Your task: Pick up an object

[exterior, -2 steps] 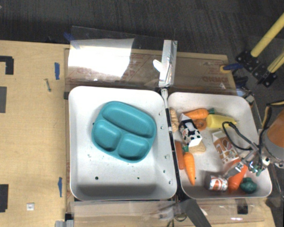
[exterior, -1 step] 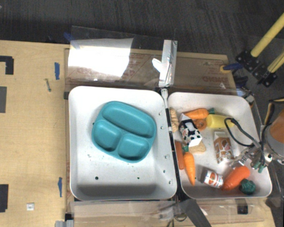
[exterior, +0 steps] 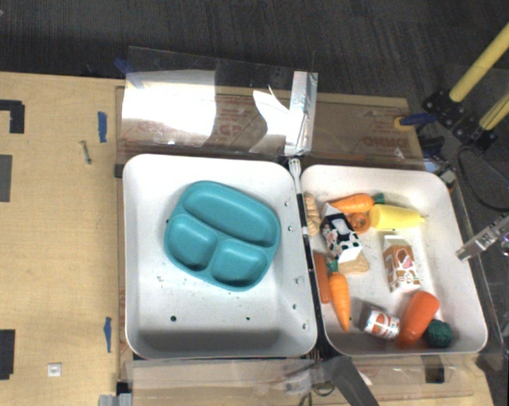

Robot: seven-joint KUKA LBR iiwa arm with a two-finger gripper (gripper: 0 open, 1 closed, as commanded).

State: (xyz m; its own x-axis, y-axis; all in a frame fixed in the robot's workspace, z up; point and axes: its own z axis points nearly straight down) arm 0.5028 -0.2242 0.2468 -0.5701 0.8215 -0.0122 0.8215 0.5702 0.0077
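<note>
Small can (exterior: 382, 323) and a green lump (exterior: 439, 334) lie against the front wall of the right bin (exterior: 463, 279), with an orange vegetable (exterior: 418, 313) touching both. Along that bin's left wall a carrot (exterior: 340, 300) points forward, a reddish piece (exterior: 320, 265) just behind it. A printed carton (exterior: 402, 265) lies at the bin's middle, apart from the rest. Toward the bin's back wall the things crowd together: a cow-print box (exterior: 341, 235) rests on a tan cracker (exterior: 355, 263), a second carrot (exterior: 353, 202) touches a yellow piece (exterior: 394, 217), and a pale wafer (exterior: 309, 215) stands against the left wall. Left of the right bin, touching it, the other bin (exterior: 146, 185) holds a teal divided plate (exterior: 222, 234). Behind the right bin stands a clear sheet (exterior: 208, 112); both bins sit on the bench (exterior: 43, 231). Whether the end effector is apart or together cannot be told.
</note>
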